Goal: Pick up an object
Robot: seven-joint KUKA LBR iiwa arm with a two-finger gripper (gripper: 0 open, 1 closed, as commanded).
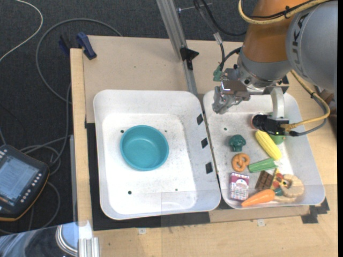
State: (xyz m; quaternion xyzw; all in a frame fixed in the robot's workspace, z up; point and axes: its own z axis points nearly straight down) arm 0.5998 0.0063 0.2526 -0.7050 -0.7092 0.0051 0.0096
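My gripper (221, 106) hangs over the far left part of the right bin (303, 143), above bare floor. Nearest to it is a dark green broccoli (237, 141), a little towards the front. Beyond that lie a pretzel (240, 161), a yellow corn cob (267, 144), a green pod (261, 165), a pink carton (239, 185), a brown chocolate bar (264, 180), an orange carrot (259, 197) and a pale toy figure (290, 185). Nothing shows in the gripper.
The left bin (107, 106) holds a teal bowl (143, 147). A slanted metal pole (174, 25) rises behind the bins. Black clips (204, 142) sit along the divide between the bins. A blue clamp (86, 44) sits at the bench's far left corner.
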